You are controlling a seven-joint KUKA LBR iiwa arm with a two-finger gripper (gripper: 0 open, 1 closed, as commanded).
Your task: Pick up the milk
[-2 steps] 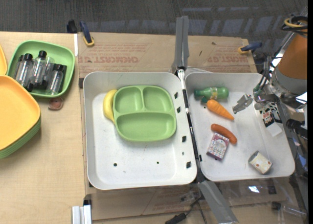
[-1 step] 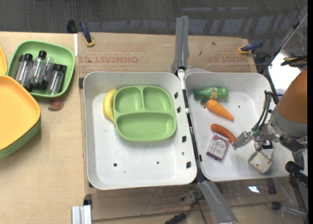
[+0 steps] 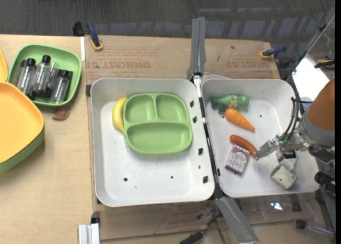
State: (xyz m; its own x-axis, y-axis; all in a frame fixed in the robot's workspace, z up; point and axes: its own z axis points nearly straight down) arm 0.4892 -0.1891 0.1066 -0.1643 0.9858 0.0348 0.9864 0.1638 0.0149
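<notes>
**Gripper low in the right bin, milk carton just beside it**

Arm enters from the right, orange band at the frame edge. Gripper (image 3: 274, 149) sits low over the right bin (image 3: 266, 86), near its front right corner. One metal finger (image 3: 262, 151) points left toward the middle of the bin; how far the jaws stand apart I cannot tell, and nothing shows between them.

The milk (image 3: 283, 176), a small white carton, lies tilted on the bin floor just below the gripper, close to the bin's front rim.

Also in the right bin: green bottle (image 3: 230, 100) lying on its side near the back, carrot (image 3: 239, 119) just in front of it, red sausage-like piece (image 3: 243, 143), and a pink-printed packet (image 3: 237, 160) touching it.

Left bin (image 3: 101, 147) holds a green divided plate (image 3: 157, 122) with a yellow piece (image 3: 118, 114) tucked against its left edge.
</notes>
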